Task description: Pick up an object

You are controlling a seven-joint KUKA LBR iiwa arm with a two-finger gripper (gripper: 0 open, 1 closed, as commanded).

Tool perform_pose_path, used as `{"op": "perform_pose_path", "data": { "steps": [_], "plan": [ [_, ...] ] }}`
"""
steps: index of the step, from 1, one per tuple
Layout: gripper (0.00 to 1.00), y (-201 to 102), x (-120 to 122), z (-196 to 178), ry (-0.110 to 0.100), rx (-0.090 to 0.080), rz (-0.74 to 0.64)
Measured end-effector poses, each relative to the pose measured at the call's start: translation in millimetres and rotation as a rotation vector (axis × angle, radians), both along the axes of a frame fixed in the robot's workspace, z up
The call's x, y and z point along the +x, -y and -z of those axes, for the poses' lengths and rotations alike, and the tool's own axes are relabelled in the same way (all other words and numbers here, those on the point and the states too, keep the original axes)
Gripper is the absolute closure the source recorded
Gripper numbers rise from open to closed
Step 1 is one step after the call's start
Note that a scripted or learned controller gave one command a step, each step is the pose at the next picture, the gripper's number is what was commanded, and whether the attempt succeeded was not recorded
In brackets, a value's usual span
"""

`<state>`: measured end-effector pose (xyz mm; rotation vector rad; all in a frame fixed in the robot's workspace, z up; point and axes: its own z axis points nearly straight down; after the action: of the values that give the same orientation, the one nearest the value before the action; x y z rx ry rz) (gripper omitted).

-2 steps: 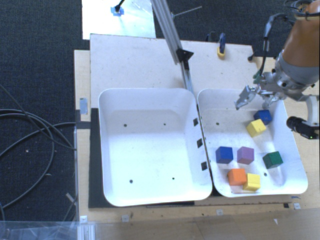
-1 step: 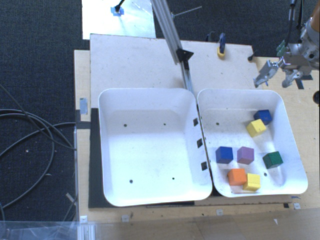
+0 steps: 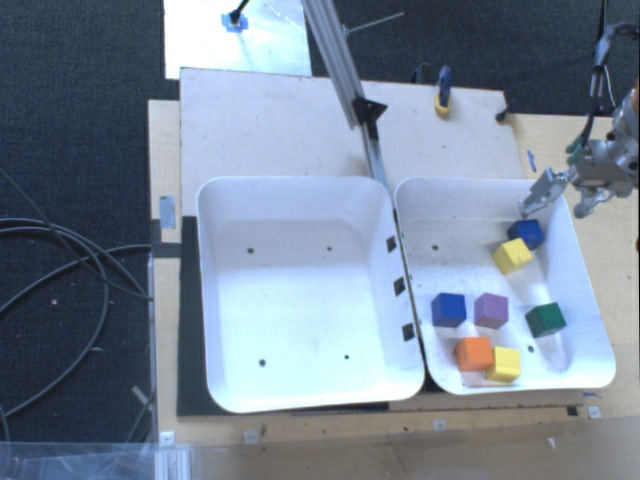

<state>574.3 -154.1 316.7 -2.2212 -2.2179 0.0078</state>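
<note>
Nearest the camera, at the front of the right bin [image 3: 590,363], sit an orange cube [image 3: 474,353] and a yellow cube [image 3: 504,364], touching. Just behind them a row: blue cube [image 3: 449,309], purple cube [image 3: 491,310], green cube [image 3: 545,319], each set apart from the next. Farther back, near the right wall, a second yellow cube [image 3: 513,255] w/ a second blue cube [image 3: 526,233] touching it on the far side. The left bin [image 3: 215,268] holds no blocks.

At the far right corner the gripper [image 3: 566,197] hangs above the bin rim, fingers spread wide w/ nothing between them. The likeliest target, the far blue cube, lies just near-left of the claw and below it, so the coming move looks like a short shift that way, then straight down. The yellow neighbour crowds one finger's path; approx. cube faces give no long axis.
</note>
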Motion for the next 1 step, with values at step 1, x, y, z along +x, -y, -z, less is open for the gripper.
{"op": "perform_pose_path", "data": {
  "steps": [1],
  "plan": [
    [0.0, -38.4, 59.0, 53.2, 0.001, 0.003, -0.011]
  ]
}}
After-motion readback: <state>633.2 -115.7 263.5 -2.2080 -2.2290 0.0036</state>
